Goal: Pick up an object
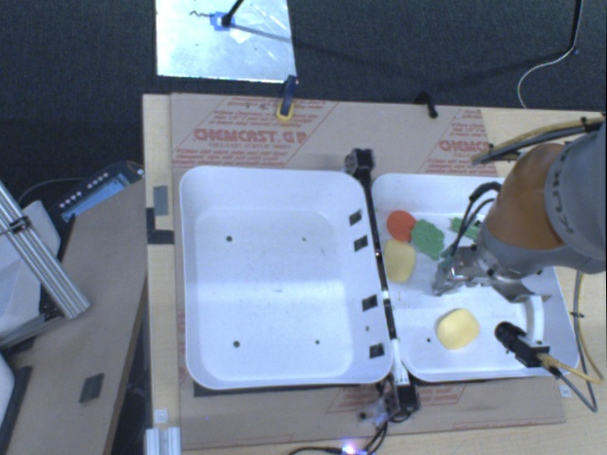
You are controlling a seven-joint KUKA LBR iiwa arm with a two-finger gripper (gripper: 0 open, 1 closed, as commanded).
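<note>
The gripper (446, 281) is hanging low in the right bin (474, 368), right of centre in the frame; whether it is spread cannot be told. It is sitting between the pale yellow object (399, 261) and the yellow ball (457, 329), so it is risking closing on nothing.

Right bin (417, 368) holds all objects: red-orange round piece (401, 224) far left, green crumpled one (428, 239) touching it at right, pale yellow piece (399, 262) just nearer, yellow ball (457, 329) near centre, apart.
</note>
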